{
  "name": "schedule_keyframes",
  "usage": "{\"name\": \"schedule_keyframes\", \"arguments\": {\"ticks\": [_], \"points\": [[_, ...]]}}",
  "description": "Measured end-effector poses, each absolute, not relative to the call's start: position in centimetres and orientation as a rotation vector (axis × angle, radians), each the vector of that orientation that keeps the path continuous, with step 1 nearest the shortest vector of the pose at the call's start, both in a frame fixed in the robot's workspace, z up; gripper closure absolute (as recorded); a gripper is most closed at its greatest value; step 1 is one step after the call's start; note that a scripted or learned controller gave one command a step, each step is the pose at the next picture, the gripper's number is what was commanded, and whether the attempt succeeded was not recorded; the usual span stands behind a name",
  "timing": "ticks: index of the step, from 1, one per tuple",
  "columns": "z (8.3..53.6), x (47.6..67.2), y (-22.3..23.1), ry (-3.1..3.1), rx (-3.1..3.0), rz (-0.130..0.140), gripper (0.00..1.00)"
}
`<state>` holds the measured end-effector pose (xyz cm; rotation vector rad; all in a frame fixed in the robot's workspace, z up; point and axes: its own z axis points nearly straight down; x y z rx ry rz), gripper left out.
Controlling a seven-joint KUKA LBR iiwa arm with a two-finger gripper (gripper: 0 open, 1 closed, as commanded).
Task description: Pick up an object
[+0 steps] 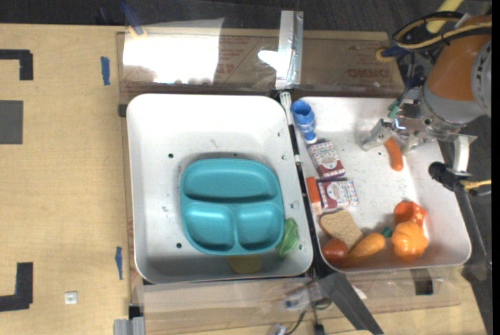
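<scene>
While the gripper [388,137] sits low over the upper right of the right bin [355,108], its fingers look spread apart with a small orange carrot [396,156] just beside and below them, not visibly between them, so no grasp is confirmed. Carrot: slim, short, bright orange, lying on bare bin floor, apart from the food heap [375,236] along the near wall; likely placed clear for easy access.

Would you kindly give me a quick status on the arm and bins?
Claw low over right bin, far side. Small orange piece right beside it, grasp unconfirmed. Toy food piled at near edge; teal tray in left bin.
</scene>
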<state>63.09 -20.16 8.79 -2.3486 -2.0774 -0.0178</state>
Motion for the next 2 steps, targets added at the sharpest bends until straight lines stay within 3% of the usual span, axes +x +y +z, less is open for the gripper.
{"name": "schedule_keyframes", "arguments": {"ticks": [1, 2], "points": [[9.9, 63.2, -20.4, -2.083, -2.355, -0.013, 1.00], [19.9, 65.1, -11.6, -2.133, -2.317, -0.015, 1.00]]}}
